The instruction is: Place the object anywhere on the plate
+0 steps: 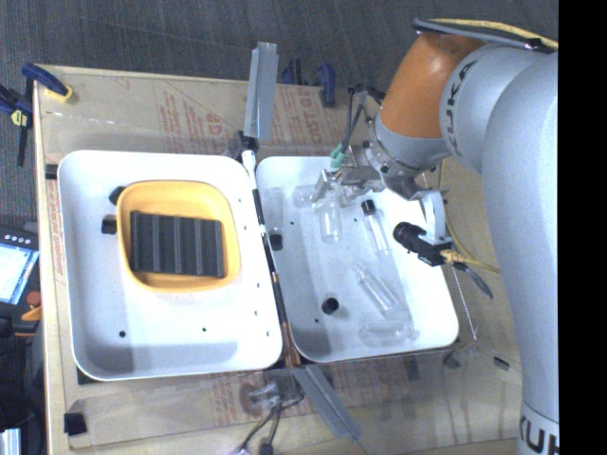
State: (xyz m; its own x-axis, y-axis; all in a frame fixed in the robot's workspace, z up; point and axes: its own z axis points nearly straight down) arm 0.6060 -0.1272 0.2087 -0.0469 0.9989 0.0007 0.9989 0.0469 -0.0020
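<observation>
Yellow plate [180,197] in left bin [85,330], clear bottles [377,287] in right bin [313,339]

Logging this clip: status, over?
Gripper over right bin's far edge, grip unclear. Clear plastic bottles lying in that bin. Yellow plate in left bin.

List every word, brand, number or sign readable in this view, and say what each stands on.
"KUKA", in dark letters running down the grey arm just below its orange band.
"KU", the start of the same brand, cut off by the frame's bottom edge, low on the arm.
Faint red print on the brown bench board: too blurred to read.
Small blue screen at the left edge: too small to read.
</observation>
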